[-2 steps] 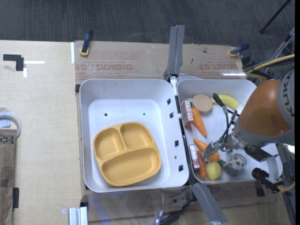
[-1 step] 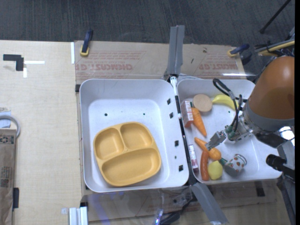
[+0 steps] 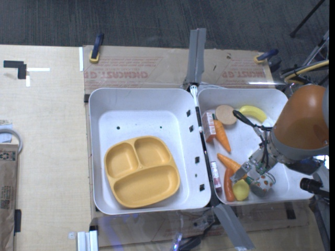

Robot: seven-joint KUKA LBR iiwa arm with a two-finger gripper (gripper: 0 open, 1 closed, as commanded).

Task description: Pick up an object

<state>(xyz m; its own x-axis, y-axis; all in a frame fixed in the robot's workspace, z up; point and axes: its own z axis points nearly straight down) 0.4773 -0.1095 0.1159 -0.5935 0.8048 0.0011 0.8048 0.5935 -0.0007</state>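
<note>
Where the gripper (image 3: 246, 172) reaches low into the right bin (image 3: 280, 95), fingers too blurred to tell open from closed, nothing plainly between them. Just below the fingertips, a round yellow-green fruit (image 3: 241, 190) beside an orange carrot (image 3: 228, 187), smooth and tapered. Just left of the fingers, a second carrot (image 3: 229, 161); beyond it a third (image 3: 222, 134), a tan disc (image 3: 226, 114), a curved yellow banana (image 3: 253, 112). Farther left, the left bin (image 3: 99, 156) with a matte yellow divided plate (image 3: 142, 171). Past both bins, brown printed cardboard (image 3: 136, 69), pale wood bench (image 3: 42, 140), dark carpet (image 3: 146, 9).
</note>
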